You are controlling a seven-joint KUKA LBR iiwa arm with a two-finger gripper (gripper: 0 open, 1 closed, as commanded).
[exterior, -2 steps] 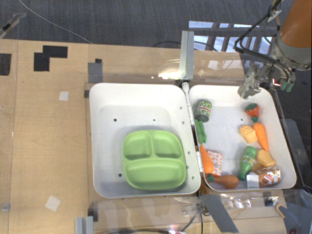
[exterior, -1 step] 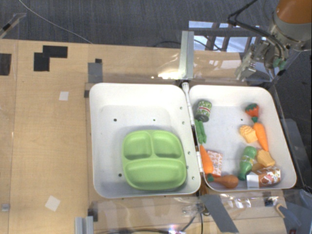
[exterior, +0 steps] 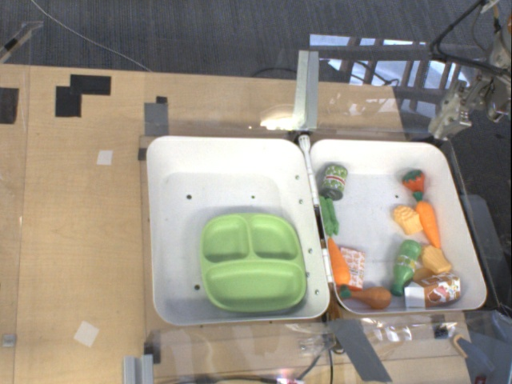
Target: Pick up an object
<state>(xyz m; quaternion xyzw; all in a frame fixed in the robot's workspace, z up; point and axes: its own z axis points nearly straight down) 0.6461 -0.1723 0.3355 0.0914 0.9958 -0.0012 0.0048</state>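
The right bin [exterior: 368,214] holds several toy foods. A small green-labelled can [exterior: 334,180] and a green pod [exterior: 329,215] lie by its left wall. Below them are an orange carrot [exterior: 337,263], a printed packet [exterior: 353,266] and a brown drumstick [exterior: 369,297]. On the right side are a red and green fruit [exterior: 414,182], a yellow piece [exterior: 406,218], a second carrot [exterior: 430,223], a green bottle shape [exterior: 406,263] and a brown can [exterior: 439,290]. My gripper [exterior: 458,117] hangs at the upper right, beyond the bin's far right corner and well clear of every item.
The left bin [exterior: 176,214] holds a green divided plate [exterior: 253,262] in its near half. A metal post [exterior: 307,90] stands behind the seam between the bins. Cables and frame parts [exterior: 480,30] crowd the top right corner.
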